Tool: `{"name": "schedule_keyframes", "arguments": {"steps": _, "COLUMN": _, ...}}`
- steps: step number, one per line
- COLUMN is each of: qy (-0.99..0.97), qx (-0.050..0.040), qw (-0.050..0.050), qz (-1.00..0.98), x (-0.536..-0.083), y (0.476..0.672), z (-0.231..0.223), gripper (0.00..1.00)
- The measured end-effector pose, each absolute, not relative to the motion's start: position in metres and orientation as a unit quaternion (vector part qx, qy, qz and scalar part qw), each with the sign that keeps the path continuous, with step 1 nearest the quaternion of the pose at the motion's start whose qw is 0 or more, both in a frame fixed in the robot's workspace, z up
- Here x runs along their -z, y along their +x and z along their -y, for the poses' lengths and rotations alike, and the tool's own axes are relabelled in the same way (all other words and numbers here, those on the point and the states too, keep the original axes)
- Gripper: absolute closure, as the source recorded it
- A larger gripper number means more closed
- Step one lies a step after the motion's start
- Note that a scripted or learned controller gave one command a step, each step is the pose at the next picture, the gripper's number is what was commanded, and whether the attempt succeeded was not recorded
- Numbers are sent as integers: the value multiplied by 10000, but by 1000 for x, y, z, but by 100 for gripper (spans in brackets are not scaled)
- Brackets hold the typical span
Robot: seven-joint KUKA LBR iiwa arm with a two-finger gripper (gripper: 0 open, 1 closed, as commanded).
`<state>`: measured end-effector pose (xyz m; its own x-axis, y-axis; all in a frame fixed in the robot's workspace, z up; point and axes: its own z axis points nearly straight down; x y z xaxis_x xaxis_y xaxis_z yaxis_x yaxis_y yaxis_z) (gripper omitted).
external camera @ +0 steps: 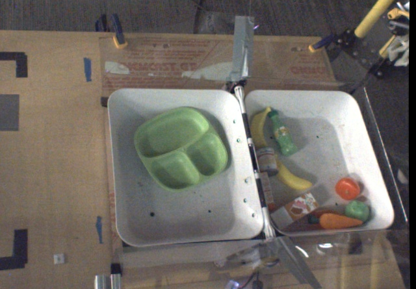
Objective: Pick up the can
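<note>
The can [266, 160] lies in the right bin [325, 102] against its left wall, touching the banana [279, 164]; the end effector's state cannot be told.

Two shallow white bins sit side by side on the counter [52, 171], touching along the middle of the frame. The left bin [130, 216] holds a green divided plate [181, 147], tilted toward the upper part of the bin. The right bin [325, 125] holds a banana [276, 158] along its left wall, with a green bottle [283, 133] lying across its upper end and a small can [266, 161] just beside it against the wall. Toward the lower right corner lie a red tomato [348, 188], a carrot [338, 221], a small green item [357, 210] and a small printed box [300, 206].
</note>
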<state>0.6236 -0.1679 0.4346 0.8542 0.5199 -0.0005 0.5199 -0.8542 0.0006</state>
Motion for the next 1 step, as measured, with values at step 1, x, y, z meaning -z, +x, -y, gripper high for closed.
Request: {"name": "schedule_keyframes", "arguments": {"steps": 1, "qy": 9448, "qx": 22, "qw": -17, "qz": -3275, "x": -424, "y": 610, "z": 138, "gripper": 100}}
